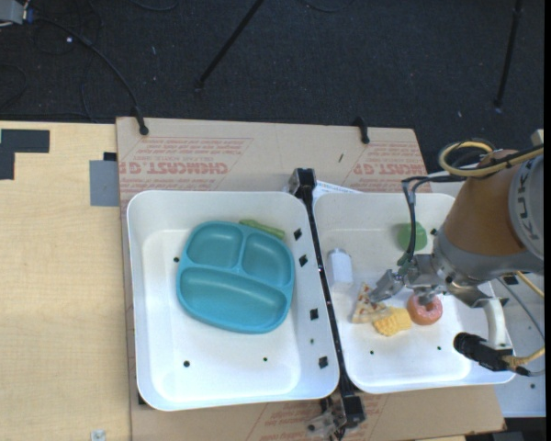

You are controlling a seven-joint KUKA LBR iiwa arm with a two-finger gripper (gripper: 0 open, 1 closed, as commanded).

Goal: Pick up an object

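The right bin holds several small objects. A yellow corn-like piece lies near the middle, with a pink ring to its right. A pale wedge-shaped piece sits to its left. A small white bottle stands near the divider, and a green object lies toward the back. My gripper hangs low over the corn piece and the pink ring. It is open, with one finger reaching left toward the wedge. Nothing is held between the fingers.
The left bin carries a teal divided plate with a green item behind it. A black divider bar runs between the bins. The arm's orange band and cables hang over the right bin's far right side.
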